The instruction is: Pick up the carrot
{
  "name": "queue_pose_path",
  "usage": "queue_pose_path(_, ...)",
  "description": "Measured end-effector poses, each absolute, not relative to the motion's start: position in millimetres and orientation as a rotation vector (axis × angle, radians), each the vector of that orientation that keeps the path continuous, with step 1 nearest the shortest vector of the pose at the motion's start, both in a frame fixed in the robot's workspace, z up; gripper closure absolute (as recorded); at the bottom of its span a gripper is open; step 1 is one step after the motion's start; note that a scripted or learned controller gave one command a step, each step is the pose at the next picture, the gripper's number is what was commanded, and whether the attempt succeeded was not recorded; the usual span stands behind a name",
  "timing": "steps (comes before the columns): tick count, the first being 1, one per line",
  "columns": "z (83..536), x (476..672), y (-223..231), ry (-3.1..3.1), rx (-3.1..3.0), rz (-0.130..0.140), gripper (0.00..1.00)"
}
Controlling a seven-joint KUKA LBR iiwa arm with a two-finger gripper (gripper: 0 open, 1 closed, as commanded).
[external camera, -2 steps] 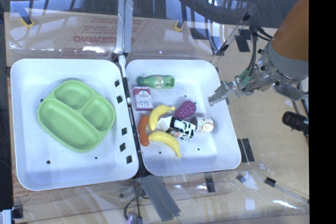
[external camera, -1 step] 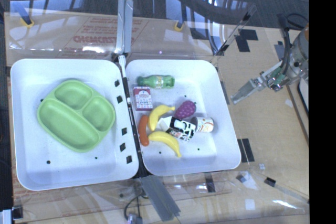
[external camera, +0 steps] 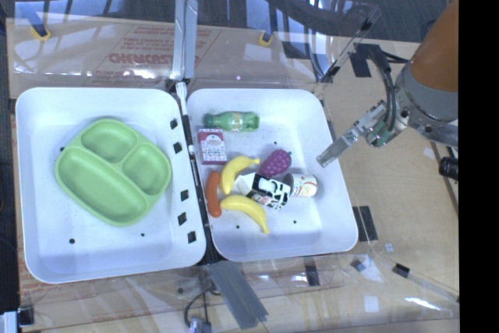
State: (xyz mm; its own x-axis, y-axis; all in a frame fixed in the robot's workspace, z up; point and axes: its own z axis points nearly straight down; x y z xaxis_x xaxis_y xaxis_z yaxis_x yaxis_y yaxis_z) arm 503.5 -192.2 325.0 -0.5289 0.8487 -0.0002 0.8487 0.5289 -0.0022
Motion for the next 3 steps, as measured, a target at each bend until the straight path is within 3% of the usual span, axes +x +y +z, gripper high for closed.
queue_pose_path(1, 307.5, 477.1, -207.1, -2.784, -1.454, 0.002, 0.0)
queue_pose_path(2, 318.3, 478.0, -207.1, -2.789, -1.449, 0.004, 1.0)
queue_pose_path(3, 241.4, 476.5, -210.8, -2.473, -1.932, 0.002, 1.0)
